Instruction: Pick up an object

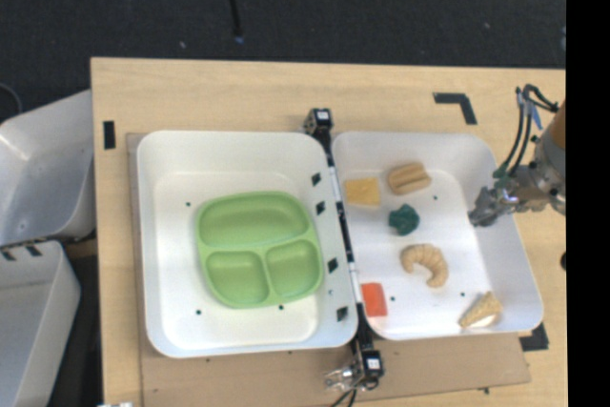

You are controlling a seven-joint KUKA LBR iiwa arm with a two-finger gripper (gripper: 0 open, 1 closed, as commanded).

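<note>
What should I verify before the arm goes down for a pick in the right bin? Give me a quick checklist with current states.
1. Gripper positioned over the right bin: ok, at its right edge.
2. Nothing visibly held between its fingers: ok.
3. Finger opening: cannot tell.
4. Targets apart from each other: ok; croissant, green piece, hot dog bun and yellow block lie separate.
5. Wall clearance: not ok for the orange block and sandwich wedge, both near bin edges.
6. Green tray out of the way: ok, in the left bin.
</note>
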